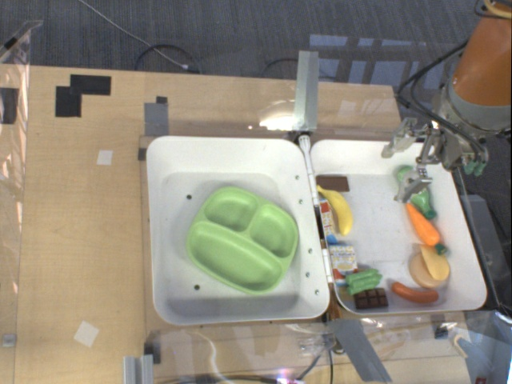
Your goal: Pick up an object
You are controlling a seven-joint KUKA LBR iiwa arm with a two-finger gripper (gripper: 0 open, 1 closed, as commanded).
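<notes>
Crowding the right bin [376,162] leaves the toy food packed close, so any pick needs a narrow approach. The carrot [423,224] lies near that bin's far right side, its green top toward the gripper [414,184]. The arm reaches in from the right, wrist tilted downward; the finger state cannot be told.

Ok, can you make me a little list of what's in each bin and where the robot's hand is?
left bin: green divided plate
right bin: banana, carrot, sausage, chocolate bar, small carton
gripper: over the right bin's far right corner, just above the carrot
held: nothing seen between the fingers
</notes>
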